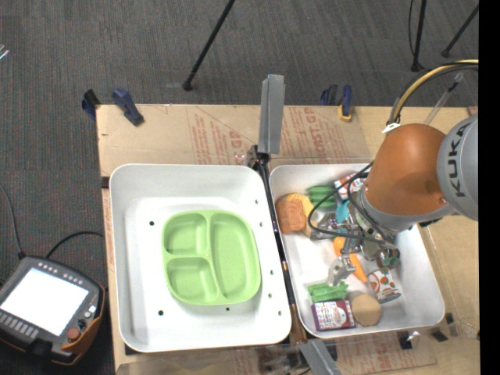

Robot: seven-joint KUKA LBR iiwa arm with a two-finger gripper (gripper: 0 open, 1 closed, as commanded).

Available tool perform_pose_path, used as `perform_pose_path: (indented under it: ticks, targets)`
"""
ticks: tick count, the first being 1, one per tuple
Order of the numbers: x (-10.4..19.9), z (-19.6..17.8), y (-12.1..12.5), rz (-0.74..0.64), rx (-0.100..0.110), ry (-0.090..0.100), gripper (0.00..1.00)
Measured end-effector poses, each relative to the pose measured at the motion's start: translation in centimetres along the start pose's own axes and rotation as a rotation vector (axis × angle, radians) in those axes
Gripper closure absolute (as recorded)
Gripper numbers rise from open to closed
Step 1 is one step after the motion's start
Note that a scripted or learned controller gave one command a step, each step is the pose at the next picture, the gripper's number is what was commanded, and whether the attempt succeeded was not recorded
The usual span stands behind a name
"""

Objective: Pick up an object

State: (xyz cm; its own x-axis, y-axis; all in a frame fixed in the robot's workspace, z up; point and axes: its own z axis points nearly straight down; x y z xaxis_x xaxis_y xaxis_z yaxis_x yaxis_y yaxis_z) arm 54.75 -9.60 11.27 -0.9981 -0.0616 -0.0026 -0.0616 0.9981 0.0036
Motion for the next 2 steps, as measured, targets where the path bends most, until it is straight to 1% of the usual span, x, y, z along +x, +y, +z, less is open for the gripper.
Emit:
perform_pose_path:
  ticks: [1, 2]
  targets:
    - [-0.14, -0.99, 0.16, -0.007, -0.001, -0.003, 1.0]
    - [-0.13, -0.93, 0.21, -0.008, -0.001, -0.002, 0.0]
